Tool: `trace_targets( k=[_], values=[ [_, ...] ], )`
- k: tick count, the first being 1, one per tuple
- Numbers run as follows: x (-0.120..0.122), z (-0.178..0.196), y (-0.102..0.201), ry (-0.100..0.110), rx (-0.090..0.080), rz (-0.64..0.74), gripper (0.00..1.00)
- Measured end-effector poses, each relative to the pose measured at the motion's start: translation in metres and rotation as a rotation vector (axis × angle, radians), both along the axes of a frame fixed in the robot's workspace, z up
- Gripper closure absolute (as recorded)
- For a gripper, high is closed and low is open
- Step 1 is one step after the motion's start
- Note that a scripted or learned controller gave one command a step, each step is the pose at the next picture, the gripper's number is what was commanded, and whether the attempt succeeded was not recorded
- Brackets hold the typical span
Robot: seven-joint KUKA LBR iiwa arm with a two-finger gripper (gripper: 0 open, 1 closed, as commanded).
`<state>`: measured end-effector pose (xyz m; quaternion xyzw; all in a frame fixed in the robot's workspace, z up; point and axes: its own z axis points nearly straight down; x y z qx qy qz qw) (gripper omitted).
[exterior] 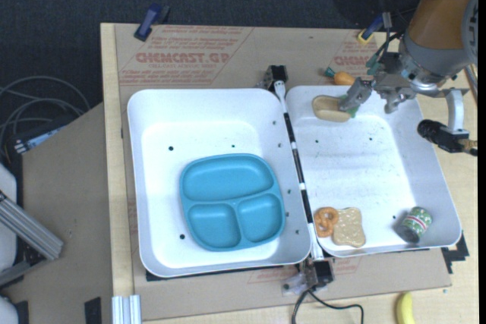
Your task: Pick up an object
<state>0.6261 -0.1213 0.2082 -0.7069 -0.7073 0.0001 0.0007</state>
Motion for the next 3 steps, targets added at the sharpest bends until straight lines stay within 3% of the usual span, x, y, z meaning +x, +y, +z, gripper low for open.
trace_targets(
  k=[1,2,3],
  values=[
    [0.027,-0.122,-0.061,-0.004,-0.002,-0.003,0.0],
    [-0.086,-0.121,-0.005,-0.004,0.001,0.0,0.0],
    [0.033,-0.122,-0.045,-0.005,-0.002,0.0,0.0]
  ],
)
